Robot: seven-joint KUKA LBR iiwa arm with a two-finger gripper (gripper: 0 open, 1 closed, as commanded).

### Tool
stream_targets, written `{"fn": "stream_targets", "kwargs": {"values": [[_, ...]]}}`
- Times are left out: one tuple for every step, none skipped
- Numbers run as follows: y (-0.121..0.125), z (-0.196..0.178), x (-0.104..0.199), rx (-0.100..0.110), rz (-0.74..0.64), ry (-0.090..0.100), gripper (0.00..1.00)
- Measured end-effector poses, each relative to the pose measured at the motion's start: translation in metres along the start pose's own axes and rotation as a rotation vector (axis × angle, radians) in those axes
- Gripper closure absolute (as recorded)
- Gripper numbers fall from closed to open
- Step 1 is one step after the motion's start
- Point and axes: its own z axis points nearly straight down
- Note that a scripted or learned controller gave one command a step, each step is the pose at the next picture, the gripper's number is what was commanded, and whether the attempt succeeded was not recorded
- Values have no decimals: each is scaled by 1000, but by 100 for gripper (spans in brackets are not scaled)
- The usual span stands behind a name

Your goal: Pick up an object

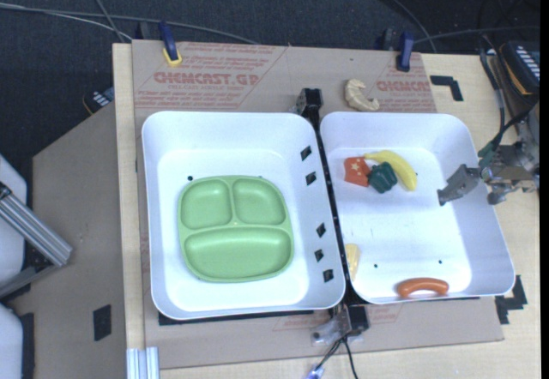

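Start at your left: the left bin [163,223] holds a green divided plate [235,227], lying flat with its large compartment toward the near edge. Cross the divider to the right bin [463,223]. Against its near-left wall a small yellow piece [352,259] shows, and a cluster sits toward the far side: a red block [357,170], a dark green piece [383,177] and a banana [396,166], all touching. The banana's long axis runs from far-left to near-right. An orange sausage-shaped toy [422,287] lies along the near rim, long axis left to right. Outside, beyond the far rim, rests a beige curved piece [361,94]. At the right wall hangs the gripper [467,183], empty; you cannot tell how its fingers stand. This looks like the approach step: you'd next need to travel left and descend over the cluster.
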Motion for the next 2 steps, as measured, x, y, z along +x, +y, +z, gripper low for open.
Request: {"fn": "stream_targets", "kwargs": {"values": [[2, -6, 0, -13, -4, -3, 0], [-5, 41, 5, -7, -3, -1, 0]]}}
